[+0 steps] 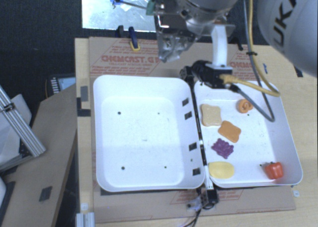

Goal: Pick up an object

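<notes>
The end effector is hanging above the counter just past the far rim of the left bin, and whether it is released or clenched I cannot tell. In the right bin are lying a toast slice, an orange spiral, an orange piece, a purple cluster, a yellow piece and a red piece, all apart from the end effector.

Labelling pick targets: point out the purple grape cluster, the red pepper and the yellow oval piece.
purple grape cluster (222, 148), camera view, its centre
red pepper (274, 170), camera view, its body
yellow oval piece (221, 170), camera view, its middle
</notes>
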{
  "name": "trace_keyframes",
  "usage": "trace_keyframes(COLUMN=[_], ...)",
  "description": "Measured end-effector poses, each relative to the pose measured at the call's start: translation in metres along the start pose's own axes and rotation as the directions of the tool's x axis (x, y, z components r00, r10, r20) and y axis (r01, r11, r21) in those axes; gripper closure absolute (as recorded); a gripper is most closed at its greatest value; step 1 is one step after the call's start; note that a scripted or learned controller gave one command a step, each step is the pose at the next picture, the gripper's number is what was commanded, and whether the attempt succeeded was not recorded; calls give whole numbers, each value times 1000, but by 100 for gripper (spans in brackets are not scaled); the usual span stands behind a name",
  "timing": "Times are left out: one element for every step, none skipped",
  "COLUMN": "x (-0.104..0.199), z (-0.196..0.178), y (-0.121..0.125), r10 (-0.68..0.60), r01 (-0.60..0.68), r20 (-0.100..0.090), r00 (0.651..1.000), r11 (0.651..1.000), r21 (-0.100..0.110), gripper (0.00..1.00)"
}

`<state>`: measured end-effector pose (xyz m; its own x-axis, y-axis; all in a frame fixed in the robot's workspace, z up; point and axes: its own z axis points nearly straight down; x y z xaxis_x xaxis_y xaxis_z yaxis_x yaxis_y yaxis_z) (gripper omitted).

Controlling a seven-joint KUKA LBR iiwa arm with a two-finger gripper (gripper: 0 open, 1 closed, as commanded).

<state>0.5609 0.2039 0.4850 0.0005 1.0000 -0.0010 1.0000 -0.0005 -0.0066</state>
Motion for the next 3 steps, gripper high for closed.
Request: trace_keyframes(x=[2, 32, 31], z=[-14, -52, -62], y=[3, 0, 0], r10=[-3, -7, -8], r01=[3, 7, 8], r20=[-3, -4, -4], r00=[1000, 1000, 1000], r11=[1000, 1000, 1000], r21=[-10, -12, -11], gripper=[100, 100, 100])
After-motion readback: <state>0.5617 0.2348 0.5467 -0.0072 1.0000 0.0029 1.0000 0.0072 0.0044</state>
